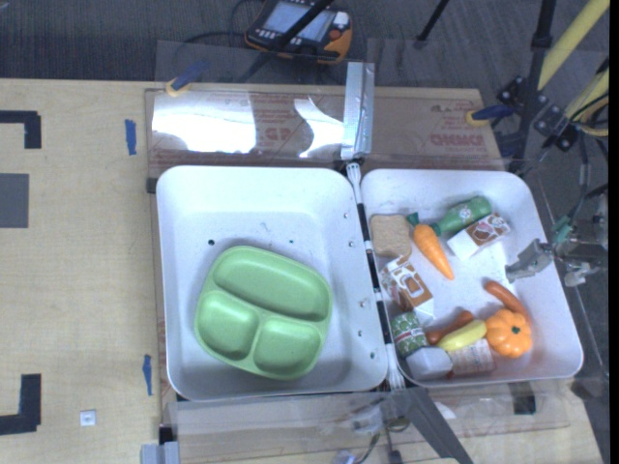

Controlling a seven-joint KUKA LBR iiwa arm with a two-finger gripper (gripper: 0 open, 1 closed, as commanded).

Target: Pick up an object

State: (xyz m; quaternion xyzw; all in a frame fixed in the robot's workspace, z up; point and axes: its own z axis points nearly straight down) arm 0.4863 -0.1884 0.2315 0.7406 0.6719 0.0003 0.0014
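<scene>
Bench (77, 259): pale wood surface with black angle marks and blue tape tabs along its left part.
Left bin (184, 211): shallow, white, holding a green divided plate (261, 309) with three compartments, set toward the near side; bare floor remains along the far wall and left wall.
Right bin (542, 220): shallow, white, crowded with toy food along its left and near sides; open floor lies toward the far right corner.
Cardboard panel (435, 124): behind the bins, with red printing too blurred to read.
Pumpkin (510, 333): orange, ribbed, near the right bin's near right corner.
Carrot (432, 249): orange, tapered, lying beside a slice of bread (390, 234).
Green bottle (461, 215): lying down, label unreadable.
Small cartons (484, 232): brown and white labels, text illegible.
Gripper (535, 256): grey, at the right bin's right wall, above the floor; open or closed cannot be told.
</scene>
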